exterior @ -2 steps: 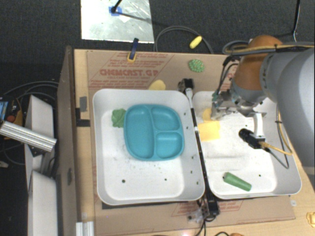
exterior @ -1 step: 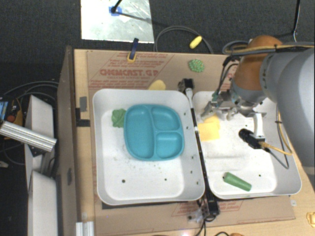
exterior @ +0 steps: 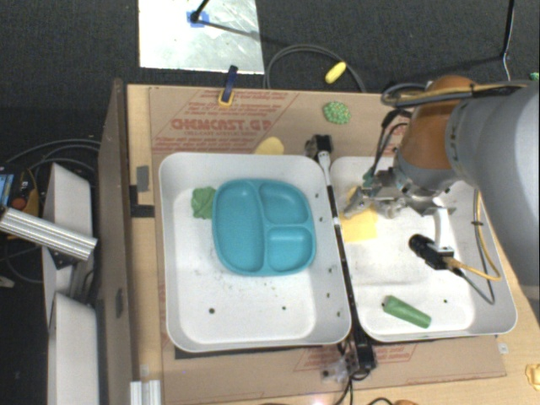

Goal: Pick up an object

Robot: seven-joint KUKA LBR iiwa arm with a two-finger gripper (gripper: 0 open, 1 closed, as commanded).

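My gripper (exterior: 369, 199) hangs low in the far-left part of the right bin (exterior: 489, 310), just above and behind a flat yellow piece (exterior: 358, 228) that lies near the bin's left wall. The gripper's metal parts overlap the piece's upper edge, and whether they touch it is unclear. A green, pickle-like cylinder (exterior: 407, 310) lies near the front of the same bin. In the left bin (exterior: 253, 319) rests a blue divided plate (exterior: 261, 226), with a small green leafy item (exterior: 202, 202) against its left side.
Behind the bins, on the cardboard, sit a yellow lump (exterior: 270, 147), a green round thing (exterior: 337, 112) and a small black-and-silver clip (exterior: 319, 148). A yellow object (exterior: 335, 72) lies on the dark floor. The grey arm covers the right bin's far right.
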